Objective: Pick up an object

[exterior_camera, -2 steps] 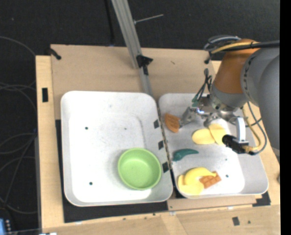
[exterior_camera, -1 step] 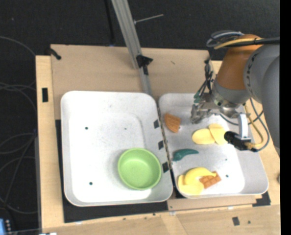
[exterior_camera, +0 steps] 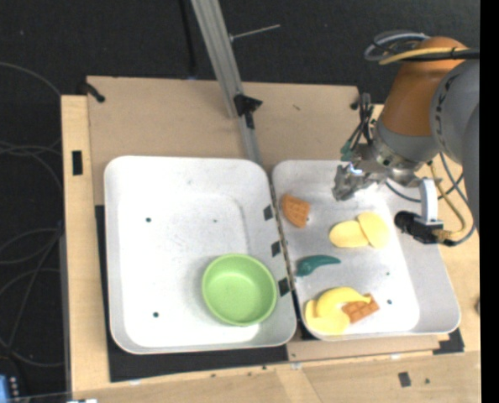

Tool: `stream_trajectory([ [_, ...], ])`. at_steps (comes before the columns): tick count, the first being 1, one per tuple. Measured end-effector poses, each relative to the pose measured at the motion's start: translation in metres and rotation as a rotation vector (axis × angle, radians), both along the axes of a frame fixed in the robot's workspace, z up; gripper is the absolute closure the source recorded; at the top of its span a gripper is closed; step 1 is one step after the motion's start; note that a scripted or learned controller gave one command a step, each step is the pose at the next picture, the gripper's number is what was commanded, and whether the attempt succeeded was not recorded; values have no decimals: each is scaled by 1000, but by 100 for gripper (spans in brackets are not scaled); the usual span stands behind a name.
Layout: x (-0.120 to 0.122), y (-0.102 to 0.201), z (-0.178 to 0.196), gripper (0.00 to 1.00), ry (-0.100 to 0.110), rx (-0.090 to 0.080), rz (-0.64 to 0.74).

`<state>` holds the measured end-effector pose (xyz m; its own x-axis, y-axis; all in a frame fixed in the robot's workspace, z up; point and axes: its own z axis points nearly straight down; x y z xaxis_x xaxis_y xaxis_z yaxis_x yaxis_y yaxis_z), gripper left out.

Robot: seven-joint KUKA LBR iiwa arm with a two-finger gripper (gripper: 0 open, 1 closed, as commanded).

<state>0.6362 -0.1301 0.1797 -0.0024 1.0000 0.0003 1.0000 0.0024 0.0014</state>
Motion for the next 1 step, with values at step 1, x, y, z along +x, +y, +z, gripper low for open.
stream_trajectory([
  [1,7,-9,52,100,-5,-2,1],
])
